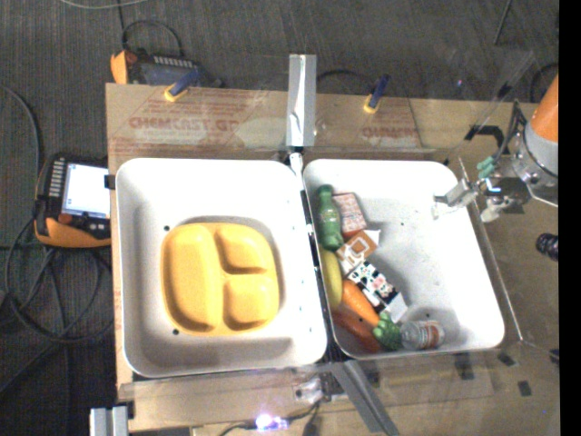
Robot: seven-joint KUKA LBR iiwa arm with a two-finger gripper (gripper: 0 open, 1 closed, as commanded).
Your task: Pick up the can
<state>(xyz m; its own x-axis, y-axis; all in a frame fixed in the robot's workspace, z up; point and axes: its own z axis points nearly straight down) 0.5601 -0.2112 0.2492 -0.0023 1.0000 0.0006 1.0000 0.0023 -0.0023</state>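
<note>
A small can with a reddish-pink label lies on its side in the right bin, near its upper left corner. It touches a green bottle-shaped item on its left and an orange-and-white box below it. My gripper hangs over the right bin's upper right rim, well to the right of the can and apart from every object. Nothing shows at its tip.
Along the right bin's left wall lie a banana, a patterned card pack, a carrot and a small clear bottle. The left bin holds a yellow divided tray. The right bin's middle and right floor is bare.
</note>
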